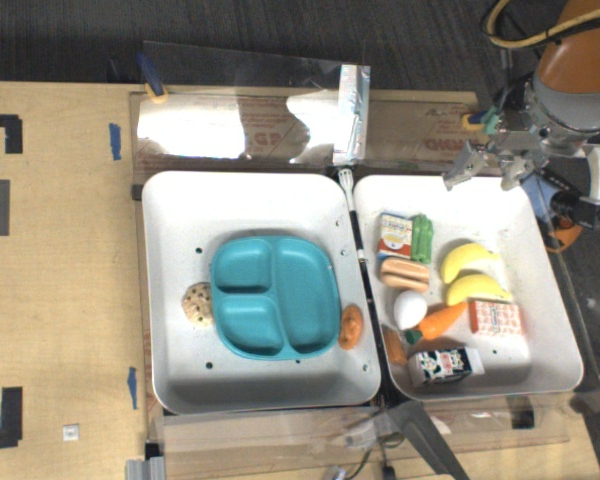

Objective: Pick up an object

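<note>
The right bin [545, 268] holds several toy foods: a small juice carton [395, 236] with a green piece [421, 238] beside it, a hot dog [404, 271], a white egg [410, 310], two yellow fruits [468, 260] [477, 288], a carrot [442, 321], a red box [495, 320] and a black-and-white milk carton [442, 365]. My gripper [486, 171] hovers over the far rim of this bin, above and behind the food. Its fingers are spread, with nothing between them.
The left bin [170, 218] carries a teal divided plate [276, 294], a cookie [197, 303] at its left and an orange-brown piece [351, 326] at its right. A shiny clear panel [250, 118] stands behind the bins. Yellow cables [520, 13] loop near the arm.
</note>
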Robot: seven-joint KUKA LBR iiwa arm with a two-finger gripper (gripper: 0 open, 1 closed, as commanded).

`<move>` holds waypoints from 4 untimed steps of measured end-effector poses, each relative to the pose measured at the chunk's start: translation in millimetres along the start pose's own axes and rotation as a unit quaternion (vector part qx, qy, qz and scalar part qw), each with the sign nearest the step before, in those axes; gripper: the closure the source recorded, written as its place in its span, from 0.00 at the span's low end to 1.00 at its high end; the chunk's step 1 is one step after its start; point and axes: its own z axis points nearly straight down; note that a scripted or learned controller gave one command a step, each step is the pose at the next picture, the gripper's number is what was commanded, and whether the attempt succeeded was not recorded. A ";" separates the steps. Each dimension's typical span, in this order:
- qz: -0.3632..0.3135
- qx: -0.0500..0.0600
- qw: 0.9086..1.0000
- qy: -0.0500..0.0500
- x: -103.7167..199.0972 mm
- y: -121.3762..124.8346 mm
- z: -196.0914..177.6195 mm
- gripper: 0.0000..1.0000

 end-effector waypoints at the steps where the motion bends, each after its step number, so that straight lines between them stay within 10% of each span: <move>1: -0.066 0.004 0.998 0.001 12.5 -75.9 111.9 0.00; 2: -0.069 -0.006 0.998 -0.001 5.0 -63.9 157.5 0.00; 3: 0.038 -0.005 0.999 -0.001 8.3 1.2 158.0 0.00; 4: 0.038 -0.006 0.999 -0.002 8.2 2.2 145.6 1.00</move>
